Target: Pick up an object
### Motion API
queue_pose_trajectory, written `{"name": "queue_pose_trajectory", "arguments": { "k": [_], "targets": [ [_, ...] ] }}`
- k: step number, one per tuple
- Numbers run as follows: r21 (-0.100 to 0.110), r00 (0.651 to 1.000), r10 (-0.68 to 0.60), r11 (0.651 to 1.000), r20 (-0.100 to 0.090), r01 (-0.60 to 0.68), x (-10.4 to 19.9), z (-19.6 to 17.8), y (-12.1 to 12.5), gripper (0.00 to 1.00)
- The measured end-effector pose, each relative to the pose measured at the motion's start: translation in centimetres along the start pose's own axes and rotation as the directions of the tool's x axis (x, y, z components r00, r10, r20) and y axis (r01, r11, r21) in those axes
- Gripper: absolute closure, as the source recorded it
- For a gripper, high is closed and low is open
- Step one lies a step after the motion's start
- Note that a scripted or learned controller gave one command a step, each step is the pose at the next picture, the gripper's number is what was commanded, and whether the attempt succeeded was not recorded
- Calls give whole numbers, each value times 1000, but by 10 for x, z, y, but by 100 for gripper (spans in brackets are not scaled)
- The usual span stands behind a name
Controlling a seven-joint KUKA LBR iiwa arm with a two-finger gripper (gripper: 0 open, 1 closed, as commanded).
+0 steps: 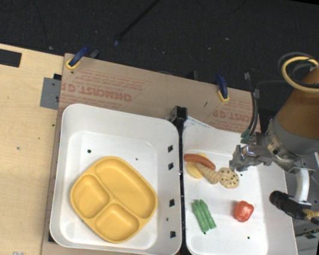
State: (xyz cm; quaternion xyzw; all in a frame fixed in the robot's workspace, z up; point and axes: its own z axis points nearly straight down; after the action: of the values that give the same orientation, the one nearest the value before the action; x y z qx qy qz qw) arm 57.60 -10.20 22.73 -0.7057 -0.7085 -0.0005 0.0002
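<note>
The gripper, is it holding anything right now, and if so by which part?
It cannot be told. The gripper hangs low in the right white bin, just above the round tan lotus-root slice, with nothing visibly between its fingers.

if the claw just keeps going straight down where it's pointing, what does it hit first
Probably the round holed slice, which sits just below the claw in the right bin. Depth is unclear, so it might touch bin floor beside it.

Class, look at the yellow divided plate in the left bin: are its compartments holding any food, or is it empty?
Empty. The yellow plate shows three bare compartments; the toy foods, such as the red pepper, lie in the right bin.
</note>
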Motion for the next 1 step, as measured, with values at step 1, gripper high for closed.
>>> {"name": "queue_pose_trajectory", "arguments": {
  "k": [1],
  "targets": [
    [1, 1000, 0, 1000, 0, 0, 51, 8, 15, 100]
  ]
}}
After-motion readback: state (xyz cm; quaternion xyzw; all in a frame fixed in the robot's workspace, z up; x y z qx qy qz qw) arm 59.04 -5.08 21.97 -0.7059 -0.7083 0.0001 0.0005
